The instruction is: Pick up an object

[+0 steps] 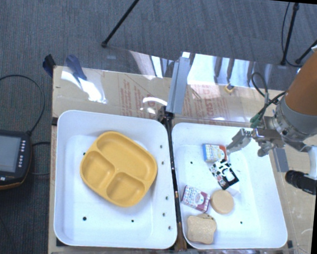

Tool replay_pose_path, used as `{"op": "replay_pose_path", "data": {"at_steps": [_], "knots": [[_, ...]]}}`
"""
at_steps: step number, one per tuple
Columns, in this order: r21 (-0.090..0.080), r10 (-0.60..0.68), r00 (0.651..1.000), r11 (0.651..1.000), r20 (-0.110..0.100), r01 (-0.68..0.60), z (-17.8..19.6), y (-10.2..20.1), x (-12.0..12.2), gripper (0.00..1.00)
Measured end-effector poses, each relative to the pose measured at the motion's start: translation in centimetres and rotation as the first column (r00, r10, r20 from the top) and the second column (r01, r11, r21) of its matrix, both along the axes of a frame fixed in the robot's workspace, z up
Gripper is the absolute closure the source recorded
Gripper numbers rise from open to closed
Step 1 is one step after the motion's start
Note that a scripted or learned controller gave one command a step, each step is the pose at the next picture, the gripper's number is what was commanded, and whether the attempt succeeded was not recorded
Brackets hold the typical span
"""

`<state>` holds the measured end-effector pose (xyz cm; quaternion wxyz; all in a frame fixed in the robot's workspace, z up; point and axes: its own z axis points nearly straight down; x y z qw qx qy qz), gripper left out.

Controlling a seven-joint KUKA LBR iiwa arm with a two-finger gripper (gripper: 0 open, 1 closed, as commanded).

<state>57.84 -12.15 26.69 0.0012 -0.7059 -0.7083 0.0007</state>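
My gripper hangs over the upper right part of the right bin, open, with nothing between its fingers. Just left of it and lower lie a small blue and white carton and a black and white packet. Nearer the front of this bin are a red packet, a round tan disc and a slice of bread. A yellow divided plate lies in the left bin.
A grey divider post stands behind the seam between the bins. A control pendant with its cable lies on the floor at the left. Tripod legs stand behind the bench.
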Motion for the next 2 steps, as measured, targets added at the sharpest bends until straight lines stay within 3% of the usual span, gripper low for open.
{"op": "replay_pose_path", "data": {"at_steps": [1, 2], "knots": [[0.001, 0.001, 1.000, 1.000, -0.002, -0.001, -18.1, -0.3, 3.7, 0.00], [0.001, 0.001, 1.000, 1.000, -0.001, -0.001, -18.0, -0.1, 0.4, 0.00]]}}
